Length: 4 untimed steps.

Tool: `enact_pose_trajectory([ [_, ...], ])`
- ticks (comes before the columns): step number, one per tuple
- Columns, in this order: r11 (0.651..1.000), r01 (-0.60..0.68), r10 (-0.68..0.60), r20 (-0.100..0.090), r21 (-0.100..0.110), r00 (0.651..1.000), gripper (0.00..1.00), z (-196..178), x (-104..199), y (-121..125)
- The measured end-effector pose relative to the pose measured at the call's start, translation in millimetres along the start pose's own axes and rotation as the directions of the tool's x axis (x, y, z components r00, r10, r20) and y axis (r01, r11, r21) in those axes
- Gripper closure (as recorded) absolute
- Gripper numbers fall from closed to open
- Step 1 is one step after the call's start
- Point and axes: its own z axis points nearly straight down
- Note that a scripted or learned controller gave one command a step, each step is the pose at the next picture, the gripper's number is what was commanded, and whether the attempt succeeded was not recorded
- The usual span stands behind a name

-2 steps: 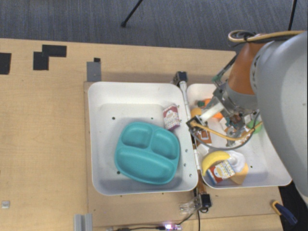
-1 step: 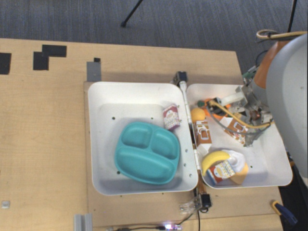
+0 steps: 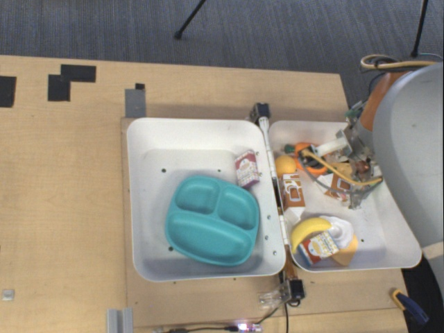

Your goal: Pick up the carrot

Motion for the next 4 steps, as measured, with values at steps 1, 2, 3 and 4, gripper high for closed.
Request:
enact_pose_trajectory([
  [1,1.0,-0.029,0.029,0.004,0.004,1.0,0.0,5.1,1.5,-23.4],
  [2,0.999,0.052,-0.052,0.003,0.004,0.999,0.0,0.5,11.3,-51.1],
  [3,1.0,-0.031,0.031,0.002,0.003,1.0,0.0,4.3,-22.6,-63.6],
  [4,1.0,-0.026,0.026,0.003,0.004,1.0,0.0,4.8,13.0,-54.1],
])
